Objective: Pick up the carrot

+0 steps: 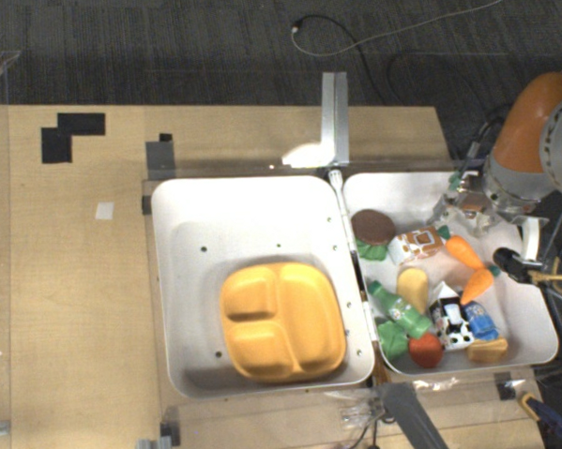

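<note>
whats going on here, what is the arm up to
A grey KUKA arm reaches in from the right over the right bin, which holds a jumble of toy food. Its gripper sits near the bin's upper right part, close to the carrot but not holding it; the carrot lies loose among the other items. The left bin holds a yellow divided tray.

Plastic, wood and metal on the bench

The two white bins look like smooth, slightly glossy plastic; the yellow divided tray is smooth matt plastic. The carrot and the toy foods around it have a plain plastic sheen. The bench top looks like pale, matt wood. An upright bracket is brushed metal. The arm's orange band is glossy, and the floor looks like rough dark carpet.
</note>
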Controlling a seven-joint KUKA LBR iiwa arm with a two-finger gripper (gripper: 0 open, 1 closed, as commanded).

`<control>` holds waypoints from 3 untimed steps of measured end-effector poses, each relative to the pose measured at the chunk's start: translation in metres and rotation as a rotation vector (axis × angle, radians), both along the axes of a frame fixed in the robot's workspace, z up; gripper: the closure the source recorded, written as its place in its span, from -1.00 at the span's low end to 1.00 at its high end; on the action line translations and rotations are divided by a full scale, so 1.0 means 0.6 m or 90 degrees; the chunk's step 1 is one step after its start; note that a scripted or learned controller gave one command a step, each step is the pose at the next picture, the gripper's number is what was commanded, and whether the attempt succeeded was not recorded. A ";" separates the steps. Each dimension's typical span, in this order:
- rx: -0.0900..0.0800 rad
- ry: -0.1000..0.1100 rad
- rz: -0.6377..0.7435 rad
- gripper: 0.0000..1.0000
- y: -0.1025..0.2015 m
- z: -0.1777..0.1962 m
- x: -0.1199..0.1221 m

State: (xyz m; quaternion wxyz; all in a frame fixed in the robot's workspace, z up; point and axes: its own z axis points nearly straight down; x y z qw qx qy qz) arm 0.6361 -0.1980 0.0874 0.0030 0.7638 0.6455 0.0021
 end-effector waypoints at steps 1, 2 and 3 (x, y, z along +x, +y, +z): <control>0.002 0.000 -0.303 -1.00 0.004 0.092 0.058; 0.002 0.001 -0.285 -1.00 0.001 0.136 -0.058; 0.002 0.000 -0.248 -1.00 0.013 0.000 -0.023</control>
